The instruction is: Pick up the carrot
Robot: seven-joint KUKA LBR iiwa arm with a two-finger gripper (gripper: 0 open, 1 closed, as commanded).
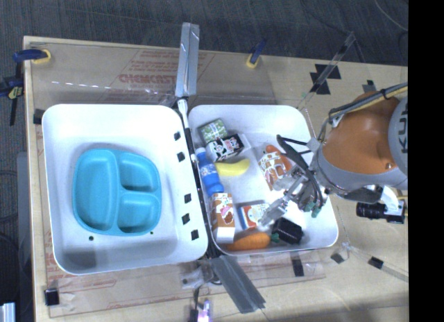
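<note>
The carrot point(251, 241) is orange and lies flat along the front wall of the right bin point(298, 116), near the front middle. My gripper point(279, 207) reaches in from the right and hovers low over the bin's front right part, just above and to the right of the carrot. It stands over a red and white packet point(254, 213). The carrot lies apart from the gripper, in plain sight. A black block point(288, 230) sits right beside the carrot's right end.
The right bin also holds a yellow banana point(234, 168), a blue bottle point(208, 172), small cartons point(220, 139) and snack packets point(273, 163). A blue divided tray point(118, 190) lies in the left bin point(55, 147). The grey and orange arm point(361, 147) overhangs the bin's right wall.
</note>
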